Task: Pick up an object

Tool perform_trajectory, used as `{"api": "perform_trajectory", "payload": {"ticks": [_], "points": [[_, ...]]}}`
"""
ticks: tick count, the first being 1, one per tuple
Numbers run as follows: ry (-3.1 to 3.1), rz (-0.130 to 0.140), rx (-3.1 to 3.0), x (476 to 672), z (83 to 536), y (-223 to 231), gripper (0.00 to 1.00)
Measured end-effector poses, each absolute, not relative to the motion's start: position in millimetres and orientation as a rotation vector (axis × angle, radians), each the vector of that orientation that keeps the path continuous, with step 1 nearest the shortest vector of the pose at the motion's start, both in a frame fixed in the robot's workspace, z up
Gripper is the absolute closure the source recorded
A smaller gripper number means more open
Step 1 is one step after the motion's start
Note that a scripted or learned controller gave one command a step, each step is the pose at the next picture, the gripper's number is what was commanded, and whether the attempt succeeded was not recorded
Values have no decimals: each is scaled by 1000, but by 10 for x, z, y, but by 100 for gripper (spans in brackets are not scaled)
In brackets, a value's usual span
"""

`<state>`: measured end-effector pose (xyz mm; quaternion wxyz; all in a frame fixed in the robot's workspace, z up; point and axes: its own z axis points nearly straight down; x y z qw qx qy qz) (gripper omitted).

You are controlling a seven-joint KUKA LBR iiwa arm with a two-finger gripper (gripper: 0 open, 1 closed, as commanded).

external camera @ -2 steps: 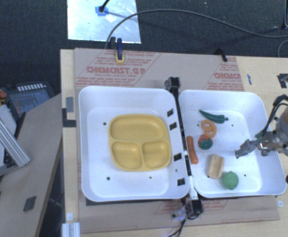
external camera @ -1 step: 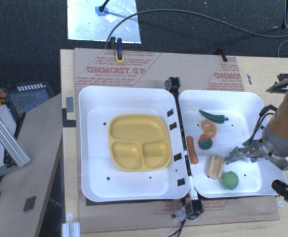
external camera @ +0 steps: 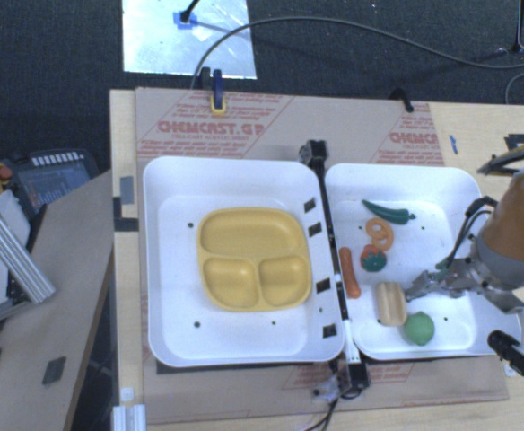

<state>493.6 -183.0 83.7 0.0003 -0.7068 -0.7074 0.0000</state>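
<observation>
The right bin [external camera: 459, 187] is holding small foods — the gripper [external camera: 416, 287], finger state unclear, should be centring over the tan block [external camera: 389, 303].

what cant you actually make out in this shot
- End effector: small and dark in the camera view, so its open or shut state is unreadable.
- Arm: cut off by the right edge.
- Contact between the end effector and the tan block or green ball: too small to judge.
- Orange ring: blurred, exact shape unclear.

Grey arm [external camera: 513, 232] reaching in from right, wrist low, claw [external camera: 416, 287] pointing left
</observation>
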Motion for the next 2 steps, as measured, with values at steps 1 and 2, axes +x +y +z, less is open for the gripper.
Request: {"api": "perform_trajectory", "payload": {"ticks": [1, 2], "points": [[-2225, -3, -2222, 4948, 955, -1834, 100], [-2230, -4, -2222, 4946, 1574, -1900, 100]]}}
